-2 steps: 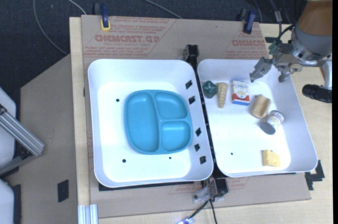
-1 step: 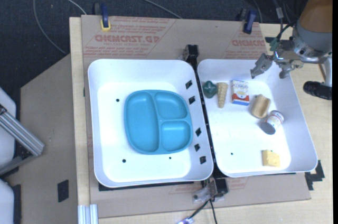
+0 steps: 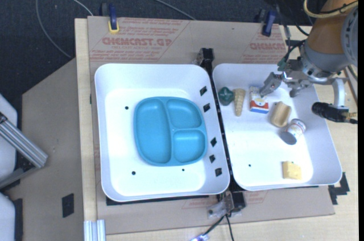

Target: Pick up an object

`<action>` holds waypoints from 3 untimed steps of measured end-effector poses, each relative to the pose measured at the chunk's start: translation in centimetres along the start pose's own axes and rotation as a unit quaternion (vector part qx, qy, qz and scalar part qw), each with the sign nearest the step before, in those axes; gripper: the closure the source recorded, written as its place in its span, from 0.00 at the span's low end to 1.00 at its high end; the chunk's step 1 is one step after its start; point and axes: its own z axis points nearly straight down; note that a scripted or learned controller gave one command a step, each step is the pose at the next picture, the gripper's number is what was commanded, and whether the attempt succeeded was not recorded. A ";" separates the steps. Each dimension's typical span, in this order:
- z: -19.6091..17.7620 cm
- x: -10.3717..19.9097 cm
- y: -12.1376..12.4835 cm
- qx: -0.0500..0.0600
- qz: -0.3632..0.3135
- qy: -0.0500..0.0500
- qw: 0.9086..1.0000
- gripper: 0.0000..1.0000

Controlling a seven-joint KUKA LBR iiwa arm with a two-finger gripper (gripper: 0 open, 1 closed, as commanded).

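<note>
Objects in right bin (image 3: 318, 177), none lifted.
Gripper (image 3: 282, 85) spread apart, grasping nothing, above small carton (image 3: 259, 105); blue plate (image 3: 170, 130) in left bin (image 3: 114, 177).

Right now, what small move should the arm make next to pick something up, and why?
Probably lower the pincer straight down toward the small red, white and blue box in the right bin. The pincer hovers just above it with open fingers, holding nothing, and that box is the closest thing.
</note>
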 end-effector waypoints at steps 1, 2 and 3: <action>4.9 0.0 0.2 -0.005 0.000 -0.001 1.000 0.00; 3.4 0.1 0.4 -0.009 -0.001 -0.001 1.000 1.00; -1.1 0.0 0.9 -0.007 -0.001 -0.002 1.000 1.00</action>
